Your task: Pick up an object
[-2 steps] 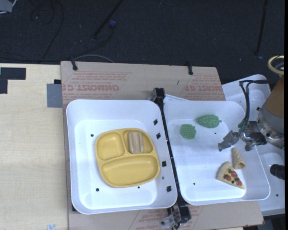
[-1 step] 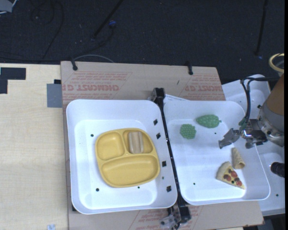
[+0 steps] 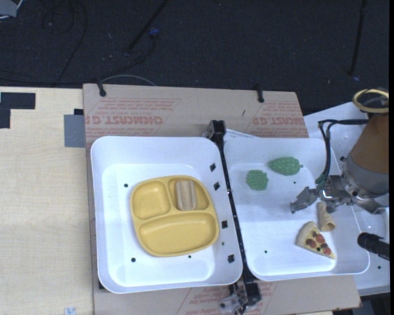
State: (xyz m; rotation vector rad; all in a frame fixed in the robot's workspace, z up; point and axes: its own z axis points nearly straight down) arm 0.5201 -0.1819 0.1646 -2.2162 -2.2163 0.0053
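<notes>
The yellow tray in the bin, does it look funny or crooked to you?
A bit crooked. The yellow tray lies turned at a slant in the left bin, not square with its walls. A small tan piece rests in one top compartment. Nothing spilled.

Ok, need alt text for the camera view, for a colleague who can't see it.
The gripper hangs low in the right bin, just above a pizza slice, with two green items to its left. The left bin holds a yellow tray.
</notes>
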